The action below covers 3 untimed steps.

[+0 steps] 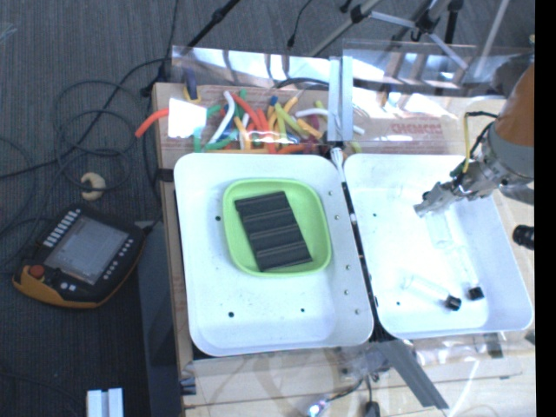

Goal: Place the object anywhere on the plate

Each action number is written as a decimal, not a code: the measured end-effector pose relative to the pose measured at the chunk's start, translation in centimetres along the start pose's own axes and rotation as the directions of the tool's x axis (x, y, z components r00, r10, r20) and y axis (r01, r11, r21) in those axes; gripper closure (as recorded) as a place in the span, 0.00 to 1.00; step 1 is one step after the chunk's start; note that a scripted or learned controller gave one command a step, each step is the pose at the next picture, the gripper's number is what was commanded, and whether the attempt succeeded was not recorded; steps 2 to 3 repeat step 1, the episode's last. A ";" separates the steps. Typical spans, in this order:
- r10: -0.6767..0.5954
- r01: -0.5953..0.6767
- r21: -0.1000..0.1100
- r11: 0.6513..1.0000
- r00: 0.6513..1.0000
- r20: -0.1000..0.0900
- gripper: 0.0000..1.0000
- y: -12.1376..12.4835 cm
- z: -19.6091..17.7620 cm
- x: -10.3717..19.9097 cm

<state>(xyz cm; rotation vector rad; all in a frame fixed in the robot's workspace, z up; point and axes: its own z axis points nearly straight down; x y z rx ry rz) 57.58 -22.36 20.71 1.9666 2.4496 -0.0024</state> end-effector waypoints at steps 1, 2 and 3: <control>0.000 0.000 0.000 1.000 1.000 0.000 0.00 0.0 0.0 0.0; 0.000 0.000 0.000 1.000 1.000 0.000 0.00 0.0 0.0 0.0; 0.000 0.000 0.000 1.000 1.000 0.000 0.00 0.0 0.0 0.0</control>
